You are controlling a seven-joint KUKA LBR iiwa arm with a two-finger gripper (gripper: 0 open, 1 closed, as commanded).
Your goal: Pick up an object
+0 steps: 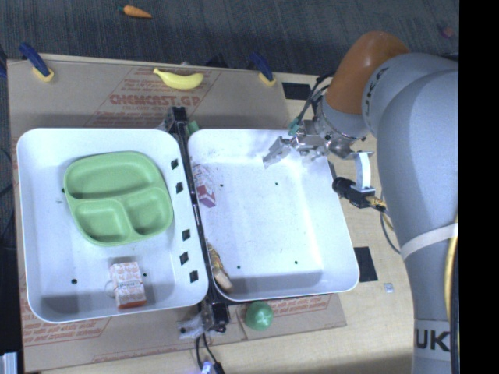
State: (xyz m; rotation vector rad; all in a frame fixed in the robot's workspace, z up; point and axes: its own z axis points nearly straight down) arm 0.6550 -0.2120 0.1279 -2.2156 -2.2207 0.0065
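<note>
So nothing's picked yet: gripper point(274, 153) hangs over right bin point(312, 232) upper part w/ jaws spread & nothing between, nearest obj a red-white packet point(204, 185) by bin's left wall.

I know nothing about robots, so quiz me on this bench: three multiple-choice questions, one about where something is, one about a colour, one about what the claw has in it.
1. Where is the green divided tray?
A. left bin
B. right bin
C. on the floor

2. What colour is the ball in front of the bins?
A. red
B. green
C. blue

3. What does the gripper hold?
A. the banana
B. the ball
C. nothing

Answers: 1 A, it lies inside the left bin. 2 B, it looks plainly green. 3 C, it hangs above the right bin with nothing between its fingers.
</note>
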